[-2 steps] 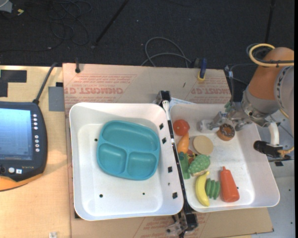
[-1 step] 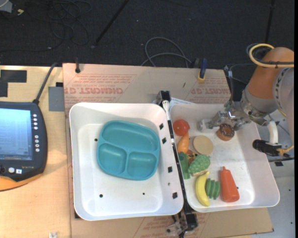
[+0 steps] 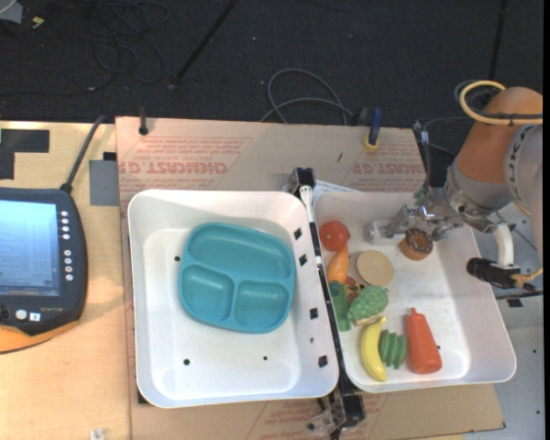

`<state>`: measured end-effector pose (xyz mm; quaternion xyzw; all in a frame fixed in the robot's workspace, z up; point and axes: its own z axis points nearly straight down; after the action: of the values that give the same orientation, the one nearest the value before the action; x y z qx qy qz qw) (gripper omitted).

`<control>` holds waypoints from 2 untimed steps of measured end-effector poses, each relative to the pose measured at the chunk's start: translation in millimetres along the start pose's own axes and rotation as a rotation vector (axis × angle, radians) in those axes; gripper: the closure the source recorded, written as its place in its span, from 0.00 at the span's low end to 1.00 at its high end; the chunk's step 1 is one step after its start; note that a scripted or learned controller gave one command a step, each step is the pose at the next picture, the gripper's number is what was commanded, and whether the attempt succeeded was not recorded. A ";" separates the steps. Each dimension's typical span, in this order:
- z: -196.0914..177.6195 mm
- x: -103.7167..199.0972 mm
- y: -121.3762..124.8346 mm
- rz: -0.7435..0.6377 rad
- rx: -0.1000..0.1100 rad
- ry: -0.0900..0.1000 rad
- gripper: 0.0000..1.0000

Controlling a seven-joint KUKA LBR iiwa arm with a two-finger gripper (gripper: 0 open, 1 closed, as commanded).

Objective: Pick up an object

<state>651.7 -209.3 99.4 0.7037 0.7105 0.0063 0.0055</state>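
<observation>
Jaws (image 3: 416, 232) low in right bin (image 3: 481, 337), grasping small brown object (image 3: 416, 244)

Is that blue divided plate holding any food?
Empty. The teal plate shows three bare compartments; the toy food lies in the other bin.

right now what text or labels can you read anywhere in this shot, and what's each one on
"CHEMCAST", roughly: red print on the brown cardboard sheet behind the left bin, seen upside down, so the spelling is uncertain.
The same red print repeats behind the right bin, near, also upside down.
More red print along the cardboard's front edge: too small to read.
Screen of the handheld pendant: text too blurred to read.
</observation>
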 end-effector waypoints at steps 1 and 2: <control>0.0 0.0 0.0 -0.001 0.000 0.000 0.00; 0.0 0.0 0.0 -0.001 0.000 0.000 0.00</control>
<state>651.8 -209.3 99.4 0.7033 0.7108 0.0063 0.0055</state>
